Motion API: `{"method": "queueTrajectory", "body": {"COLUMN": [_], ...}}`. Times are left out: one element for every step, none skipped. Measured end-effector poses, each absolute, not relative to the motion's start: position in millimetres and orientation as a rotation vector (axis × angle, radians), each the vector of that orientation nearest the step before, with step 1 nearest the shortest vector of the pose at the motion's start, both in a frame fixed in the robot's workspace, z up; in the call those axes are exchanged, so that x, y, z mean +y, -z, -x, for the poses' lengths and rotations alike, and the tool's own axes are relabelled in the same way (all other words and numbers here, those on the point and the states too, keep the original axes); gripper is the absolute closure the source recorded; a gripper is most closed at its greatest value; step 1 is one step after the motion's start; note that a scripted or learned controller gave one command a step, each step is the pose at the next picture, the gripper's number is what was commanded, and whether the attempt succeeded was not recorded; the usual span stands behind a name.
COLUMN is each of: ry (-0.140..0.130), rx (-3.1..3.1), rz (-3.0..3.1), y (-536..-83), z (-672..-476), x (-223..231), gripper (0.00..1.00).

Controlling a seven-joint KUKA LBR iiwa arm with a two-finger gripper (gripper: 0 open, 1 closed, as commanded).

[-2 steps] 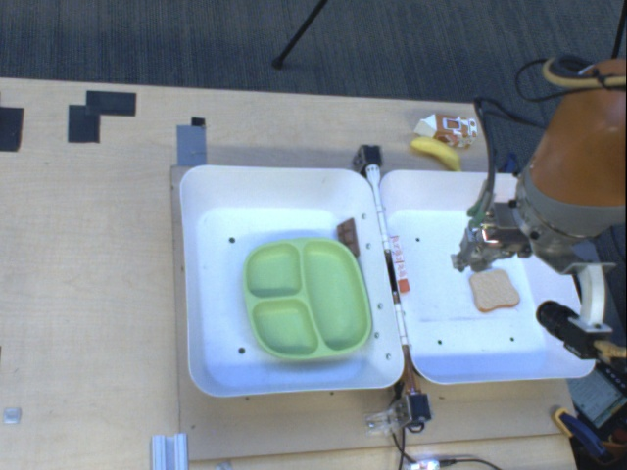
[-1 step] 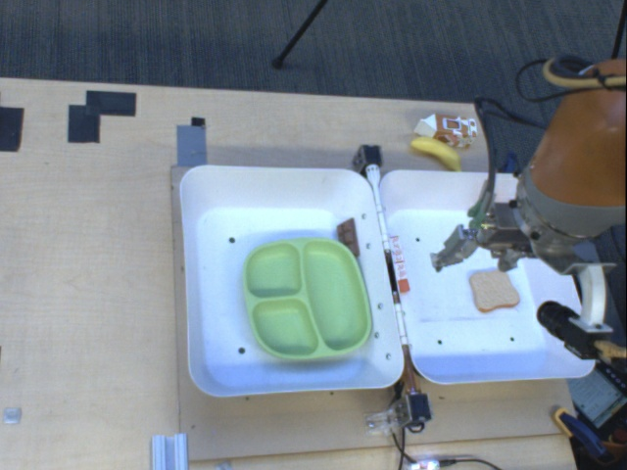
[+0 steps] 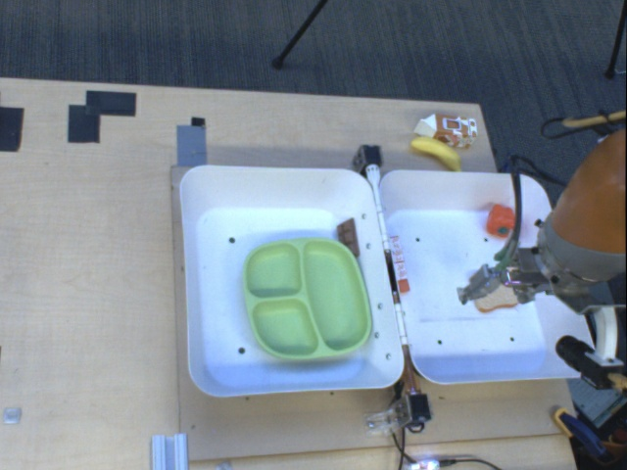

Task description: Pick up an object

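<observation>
gripper (image 3: 482,290) over tan item (image 3: 497,301) in right bin (image 3: 460,360), grip state unclear

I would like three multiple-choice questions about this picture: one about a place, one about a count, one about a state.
1. Where does the green divided plate lie?
A. in the left bin
B. in the right bin
C. on the bench outside the bins

2. How many compartments does the plate have?
A. two
B. three
C. five

3. How does the gripper stand to the tan object in the right bin?
A. far away, over the left bin
B. low, right beside it
C. over the banana

Answers: 1 A, it sits inside the left bin. 2 B, two ridges split it in three. 3 B, the fingertips are next to the object.
</observation>
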State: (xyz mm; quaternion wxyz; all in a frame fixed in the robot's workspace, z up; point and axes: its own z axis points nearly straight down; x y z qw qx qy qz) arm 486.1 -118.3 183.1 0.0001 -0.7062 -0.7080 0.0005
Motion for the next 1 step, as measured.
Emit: {"method": "queueTrajectory", "body": {"ry": [0.009], "rx": [-2.232], "rz": [2.223], "y": [-87.7], "z": [-534.0], "x": [-121.2], "gripper": [0.00]}}
